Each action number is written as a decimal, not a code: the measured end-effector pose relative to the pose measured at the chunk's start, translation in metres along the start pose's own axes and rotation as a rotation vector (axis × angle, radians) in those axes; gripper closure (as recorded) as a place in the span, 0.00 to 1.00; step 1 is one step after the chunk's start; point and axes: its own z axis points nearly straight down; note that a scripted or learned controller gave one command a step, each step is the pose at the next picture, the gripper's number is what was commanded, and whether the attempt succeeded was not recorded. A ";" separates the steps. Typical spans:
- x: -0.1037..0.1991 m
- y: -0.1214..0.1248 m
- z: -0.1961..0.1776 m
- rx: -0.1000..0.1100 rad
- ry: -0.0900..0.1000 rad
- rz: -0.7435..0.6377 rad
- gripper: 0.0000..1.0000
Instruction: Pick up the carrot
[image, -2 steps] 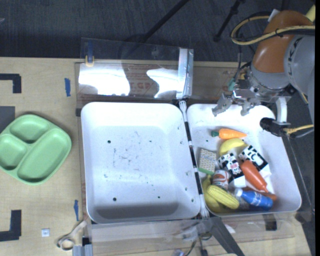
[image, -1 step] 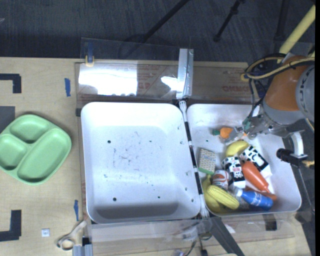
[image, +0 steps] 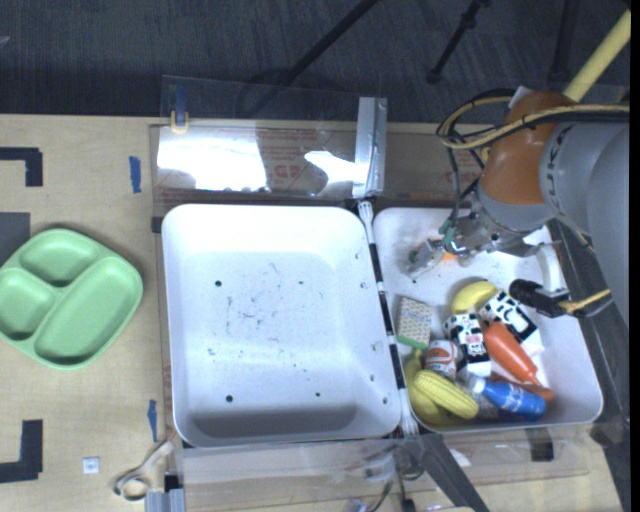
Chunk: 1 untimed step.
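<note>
Fingers (image: 452, 243) hover at upper right over the right bin (image: 590, 405); whether parted, I cannot tell. Carrot (image: 513, 351) lies lower right, untouched.

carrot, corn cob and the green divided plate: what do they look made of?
Carrot: likely moulded plastic toy; uniform orange with a smooth sheen. Corn cob: probably plastic or rubber too; flat bright yellow, moulded kernel ridges faintly visible. Green divided plate: looks like matte plastic; even pale green, soft rounded compartment walls, no glare.
</note>
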 end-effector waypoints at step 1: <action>-0.026 0.003 0.002 0.036 0.017 -0.237 0.00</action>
